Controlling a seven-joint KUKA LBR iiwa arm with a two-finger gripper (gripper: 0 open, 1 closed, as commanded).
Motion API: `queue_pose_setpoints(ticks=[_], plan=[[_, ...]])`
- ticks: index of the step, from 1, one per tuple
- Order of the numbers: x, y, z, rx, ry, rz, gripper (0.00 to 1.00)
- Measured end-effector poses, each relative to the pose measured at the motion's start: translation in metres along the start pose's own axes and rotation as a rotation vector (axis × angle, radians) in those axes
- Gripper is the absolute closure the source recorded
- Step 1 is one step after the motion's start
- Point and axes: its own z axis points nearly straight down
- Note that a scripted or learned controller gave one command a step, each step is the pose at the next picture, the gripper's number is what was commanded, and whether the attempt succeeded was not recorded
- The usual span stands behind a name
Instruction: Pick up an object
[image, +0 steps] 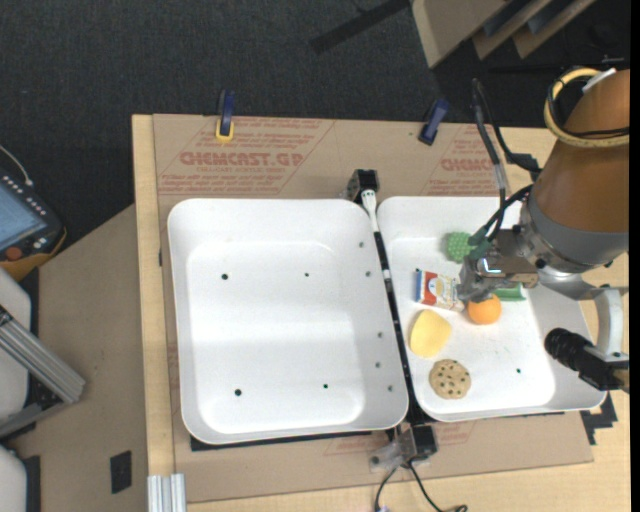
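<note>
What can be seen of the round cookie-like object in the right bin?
The cookie is a flat, tan disc dotted with dark spots like chocolate chips, probably a toy. It lies flat on the floor of the right bin, near its front edge. A yellow object lies just behind it, very close; whether they touch is unclear. The gripper is farther back, by an orange ball.

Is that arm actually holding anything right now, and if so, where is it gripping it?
It cannot be told. The gripper is down in the right bin against the orange ball, but no grip is visible.
</note>
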Motion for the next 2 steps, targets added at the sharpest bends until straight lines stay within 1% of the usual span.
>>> queue_pose_setpoints(ticks=[1, 2], plan=[[-0.001, 0.076, -0.021, -0.004, -0.001, -0.002, 1.0], [0.035, 0.056, -0.069, -0.004, 0.002, -0.005, 1.0]])
